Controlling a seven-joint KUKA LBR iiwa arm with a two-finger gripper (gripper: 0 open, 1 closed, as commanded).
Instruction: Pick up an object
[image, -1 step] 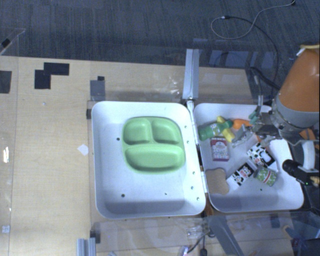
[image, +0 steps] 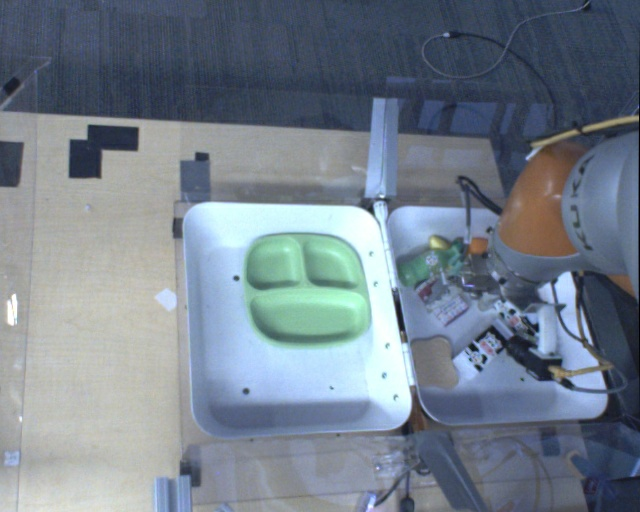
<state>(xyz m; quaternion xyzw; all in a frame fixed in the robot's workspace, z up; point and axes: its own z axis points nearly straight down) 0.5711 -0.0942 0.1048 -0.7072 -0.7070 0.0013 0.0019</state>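
In the left bin (image: 200, 320), green divided tray (image: 305, 288) lies alone. Right bin (image: 520, 405): green packet (image: 425, 265), tan pad (image: 435, 362), small cards crowded under the arm (image: 570, 205). Jaws' state: cannot tell. Risk: clutter makes the grab glance off or snag a neighbour.

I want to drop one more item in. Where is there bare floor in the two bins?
Left bin: bare white all around the green divided tray, widest along the near wall. Right bin: crowded by the arm, packets and tan pad; only a near strip is bare.
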